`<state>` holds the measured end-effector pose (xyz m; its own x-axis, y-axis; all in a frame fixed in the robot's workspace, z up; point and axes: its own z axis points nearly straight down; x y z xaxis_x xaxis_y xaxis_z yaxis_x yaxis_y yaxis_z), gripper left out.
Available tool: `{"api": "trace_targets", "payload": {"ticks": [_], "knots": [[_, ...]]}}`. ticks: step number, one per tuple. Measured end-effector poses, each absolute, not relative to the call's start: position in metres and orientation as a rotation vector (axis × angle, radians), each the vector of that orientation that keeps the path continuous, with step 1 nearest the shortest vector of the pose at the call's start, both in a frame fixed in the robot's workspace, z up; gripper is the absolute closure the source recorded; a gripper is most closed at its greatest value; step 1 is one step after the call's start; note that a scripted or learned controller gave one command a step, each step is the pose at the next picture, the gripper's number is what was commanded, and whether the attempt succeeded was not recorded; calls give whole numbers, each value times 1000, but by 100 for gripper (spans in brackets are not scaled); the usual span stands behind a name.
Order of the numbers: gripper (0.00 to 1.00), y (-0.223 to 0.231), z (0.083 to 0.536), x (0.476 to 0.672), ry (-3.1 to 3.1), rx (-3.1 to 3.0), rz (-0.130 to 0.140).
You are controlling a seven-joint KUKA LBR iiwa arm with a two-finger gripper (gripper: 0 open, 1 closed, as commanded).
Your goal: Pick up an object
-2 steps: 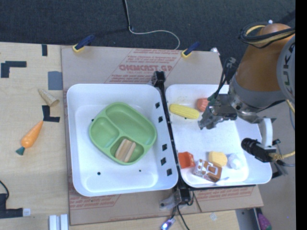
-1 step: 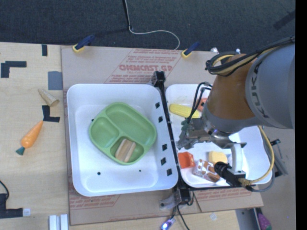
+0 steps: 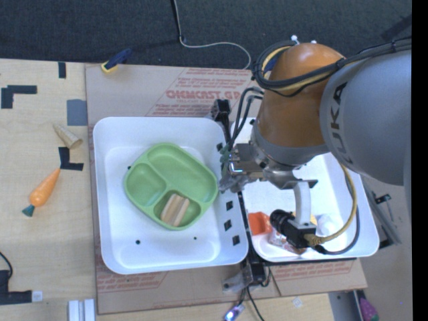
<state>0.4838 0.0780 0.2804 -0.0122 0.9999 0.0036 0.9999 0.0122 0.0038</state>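
Note:
A green divided plate [image 3: 170, 182] lies in the left bin [image 3: 114, 246], with a tan block [image 3: 175, 208] in its near compartment. My gripper [image 3: 232, 171] hangs over the divider between the two bins, at the plate's right edge, largely covered by the wrist and the orange band. In the right bin [image 3: 358, 246] an orange object [image 3: 258, 222] and a small white object [image 3: 328, 225] peek out from under the arm. Nothing shows as held.
The arm covers most of the right bin. On the bench left of the bins lie an orange toy carrot [image 3: 43, 189] and a tan cone-shaped piece [image 3: 67, 136]. A blue and yellow clip [image 3: 117, 57] sits at the back edge.

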Motion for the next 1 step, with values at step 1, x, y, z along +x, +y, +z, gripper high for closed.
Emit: {"api": "trace_targets", "payload": {"ticks": [1], "knots": [[100, 37, 407, 485, 2215, 2216, 14]]}}
